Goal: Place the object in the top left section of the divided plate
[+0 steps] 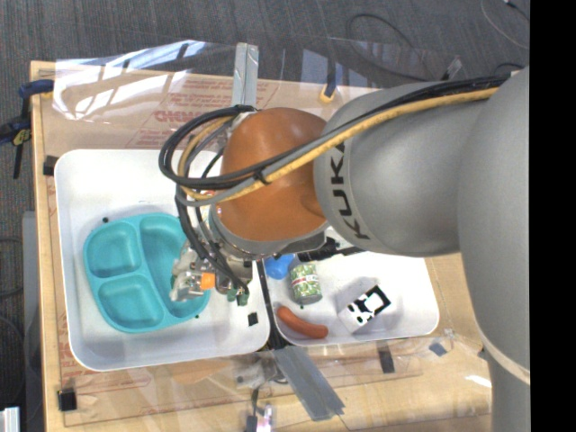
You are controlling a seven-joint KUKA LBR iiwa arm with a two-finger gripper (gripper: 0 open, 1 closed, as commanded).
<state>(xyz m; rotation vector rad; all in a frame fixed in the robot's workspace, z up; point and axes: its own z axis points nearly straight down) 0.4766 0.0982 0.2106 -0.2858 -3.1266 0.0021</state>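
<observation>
A teal divided plate (126, 277) lies in the left bin (76, 187). My gripper (194, 282) hangs over the plate's right-hand side, near its lower right section. A small orange object (206, 281) shows between the fingers, which are shut on it. The plate's top left section (112, 251) is bare teal. The grey arm with its orange band (270, 183) covers the middle of both bins and hides part of the plate's right rim.
The right bin (414, 327) holds a small blue object (279, 265), a green and white can (305, 283), a red sausage-shaped toy (301, 323) and a black and white block (365, 305). Black cables (184, 156) loop off the wrist above the plate.
</observation>
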